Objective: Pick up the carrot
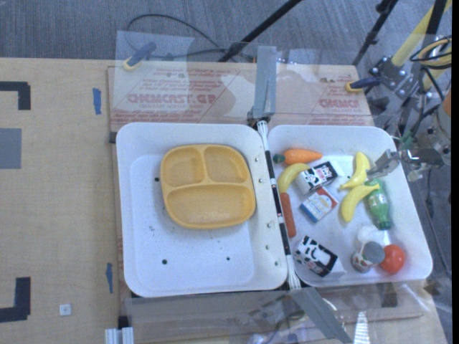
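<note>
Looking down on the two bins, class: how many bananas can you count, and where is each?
2, both in the right bin. One banana lies near the divider, just below the carrot. The other banana sits further right, beside the green bottle. More could be hidden under other items.

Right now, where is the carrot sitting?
The carrot lies in the right bin, at its far-left corner near the divider, just above a small banana and left of a black-and-white carton.

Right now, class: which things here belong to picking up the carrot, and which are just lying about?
Belongs to the job:
carrot
gripper
right bin

Just lying about:
yellow divided plate
bananas
green bottle
tomato
sausage
</note>
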`<state>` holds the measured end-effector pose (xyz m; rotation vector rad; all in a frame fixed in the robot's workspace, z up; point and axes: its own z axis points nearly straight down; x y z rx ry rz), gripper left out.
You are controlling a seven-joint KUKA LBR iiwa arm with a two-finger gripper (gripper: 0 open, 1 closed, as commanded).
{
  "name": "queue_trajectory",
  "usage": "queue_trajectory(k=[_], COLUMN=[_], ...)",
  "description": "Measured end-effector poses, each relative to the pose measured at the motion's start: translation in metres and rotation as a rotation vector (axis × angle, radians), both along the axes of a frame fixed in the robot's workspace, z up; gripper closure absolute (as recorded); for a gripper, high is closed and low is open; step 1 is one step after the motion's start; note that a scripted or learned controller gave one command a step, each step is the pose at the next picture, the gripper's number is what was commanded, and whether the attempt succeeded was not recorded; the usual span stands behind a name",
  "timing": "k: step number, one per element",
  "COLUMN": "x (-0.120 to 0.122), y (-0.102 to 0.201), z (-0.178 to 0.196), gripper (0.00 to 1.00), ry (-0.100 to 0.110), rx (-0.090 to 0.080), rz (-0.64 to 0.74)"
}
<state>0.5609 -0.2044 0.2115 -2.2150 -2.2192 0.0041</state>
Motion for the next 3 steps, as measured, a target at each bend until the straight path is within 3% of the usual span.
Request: queue_trajectory(k=[1,2,3], x=[0.07,0.071,0.044], y=[0.028,0.028,0.045], z=[-0.106,-0.099,0.017], gripper=[0.0,1.0,1.0], ry=[-0.004,-0.003,-0.003], rx=[-0.002,-0.004,-0.003], rz=[0.004,0.008,-0.072])
